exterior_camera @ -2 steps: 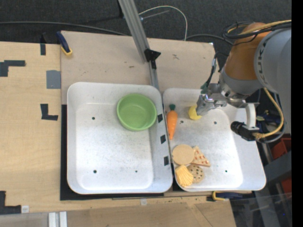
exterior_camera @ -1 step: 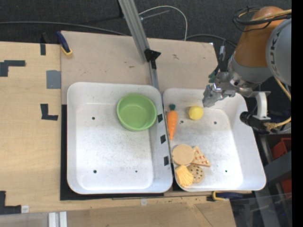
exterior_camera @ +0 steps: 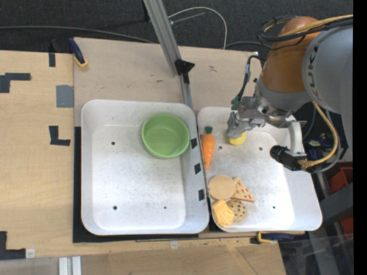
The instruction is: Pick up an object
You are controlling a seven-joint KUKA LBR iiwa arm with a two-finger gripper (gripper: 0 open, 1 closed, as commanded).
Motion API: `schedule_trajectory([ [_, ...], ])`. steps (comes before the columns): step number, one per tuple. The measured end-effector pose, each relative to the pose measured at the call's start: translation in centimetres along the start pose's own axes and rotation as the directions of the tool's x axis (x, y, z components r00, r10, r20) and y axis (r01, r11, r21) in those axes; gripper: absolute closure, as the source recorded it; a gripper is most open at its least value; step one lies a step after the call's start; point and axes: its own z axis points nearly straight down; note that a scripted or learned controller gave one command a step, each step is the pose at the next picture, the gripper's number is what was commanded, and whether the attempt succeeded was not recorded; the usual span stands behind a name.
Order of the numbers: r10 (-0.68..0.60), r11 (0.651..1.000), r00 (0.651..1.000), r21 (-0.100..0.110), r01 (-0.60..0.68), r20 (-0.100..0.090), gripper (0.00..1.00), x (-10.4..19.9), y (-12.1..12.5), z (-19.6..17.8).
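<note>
My gripper (exterior_camera: 234, 129) hangs low over the back of the right bin (exterior_camera: 287, 211), directly on top of a small yellow object (exterior_camera: 238, 138) that pokes out under its fingers. An orange carrot (exterior_camera: 208, 147) lies along the right bin's left wall, just left of the gripper. At the front of that bin sit a round tan cookie (exterior_camera: 222, 187), a pizza slice (exterior_camera: 243, 192), a yellow ridged chip (exterior_camera: 223, 213) and a chocolate chip cookie (exterior_camera: 238, 209). A green bowl (exterior_camera: 165, 134) stands at the back of the left bin (exterior_camera: 114, 176).
A grey metal pole (exterior_camera: 163, 27) slants down from the top to the divider between the bins. Cables loop behind the right bin. A blue and yellow clamp (exterior_camera: 78, 52) sits at the bench's back left corner.
</note>
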Motion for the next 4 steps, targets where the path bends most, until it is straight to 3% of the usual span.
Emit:
schedule_trajectory([
  [2, -0.002, 1.0, 1.0, 0.0, 0.002, 0.0, 1.0, 9.9, -1.7, -0.9],
  [3, -0.001, 1.0, 1.0, 0.002, 0.001, 0.001, 1.0, 15.1, -2.9, 1.1],
  [4, 0.004, 1.0, 1.0, -0.001, -0.004, 0.002, 1.0, 14.4, -2.3, 0.6],
])
